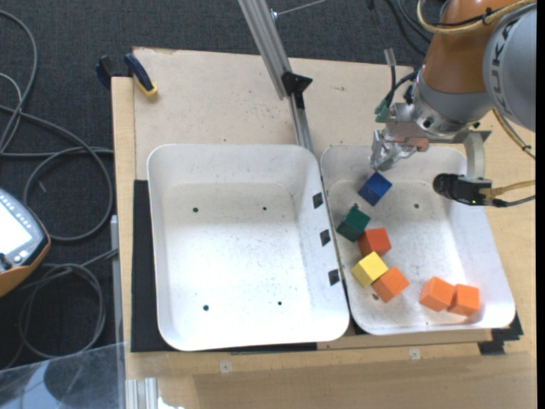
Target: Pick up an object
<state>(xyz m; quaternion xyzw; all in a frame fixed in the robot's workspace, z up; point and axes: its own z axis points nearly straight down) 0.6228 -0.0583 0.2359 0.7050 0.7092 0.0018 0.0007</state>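
Fingers: the gripper hangs low over the far part of the right bin; whether its fingers are apart or together cannot be told from this slanted view.
Blue cube: lies tilted on the right bin's floor, just below and in front of the gripper tip; contact with the fingers cannot be confirmed, and nothing is seen clamped between them.
Green cube: near the blue cube, toward the front, close to the bin's left wall.
Red-orange cube: touching or just beside the green cube, on its front-right side.
Yellow cube: just in front of the red-orange cube.
Orange cube: against the yellow cube's right front corner.
Orange pair: two more orange cubes side by side, touching, in the right bin's front right corner, apart from the other cluster.
Right bin: shallow, white, speckled; carries all seven cubes.
Left bin: white, same pattern, set alongside the right bin, their rims meeting.
Arm: grey with an orange band, reaches in from the right above the right bin.
Bench: pale wood top under both bins; a metal post rises at a slant behind the bins.
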